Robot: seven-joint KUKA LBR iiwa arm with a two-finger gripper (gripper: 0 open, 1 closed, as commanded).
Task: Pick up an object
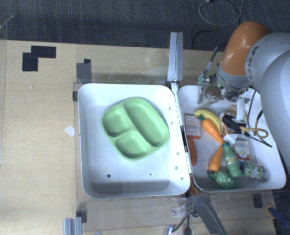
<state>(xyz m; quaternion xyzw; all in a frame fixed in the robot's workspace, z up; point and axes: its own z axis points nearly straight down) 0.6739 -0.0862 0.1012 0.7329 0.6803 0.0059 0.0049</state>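
Banana (pixel 206 114) is the piece lying closest under the gripper (pixel 209 92), at the far end of the right bin (pixel 233 187), with an orange carrot (pixel 212 129) touching it on the near side. A second carrot (pixel 215 159), a green bottle (pixel 230 160) and a red-and-white packet (pixel 192 125) crowd the same bin. The left bin (pixel 86 131) bears a green divided plate (pixel 135 127). The gripper hangs above the right bin's far edge, just beyond the banana, and nothing shows in its grasp (whether it is apart or together cannot be told from this slant). By my judgement the pick is not yet made: every item rests on the bin floor. Descent, closing and lift all remain to be done.
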